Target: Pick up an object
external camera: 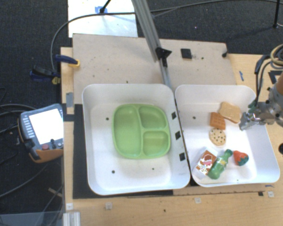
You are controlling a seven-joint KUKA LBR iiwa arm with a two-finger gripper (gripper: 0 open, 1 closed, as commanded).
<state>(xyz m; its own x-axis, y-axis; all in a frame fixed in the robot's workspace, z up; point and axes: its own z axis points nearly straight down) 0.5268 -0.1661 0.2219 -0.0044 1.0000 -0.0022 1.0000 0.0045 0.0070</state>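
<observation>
Camera view: gripper (248, 121) beside toast (230, 111).

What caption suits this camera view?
Gripper hovers by toast in right bin; green tray in left.

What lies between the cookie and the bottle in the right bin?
In the camera view, nothing: bare white bin floor separates the round cookie from the green bottle below it. The small carton lies beside the bottle, left of that stretch.
</observation>
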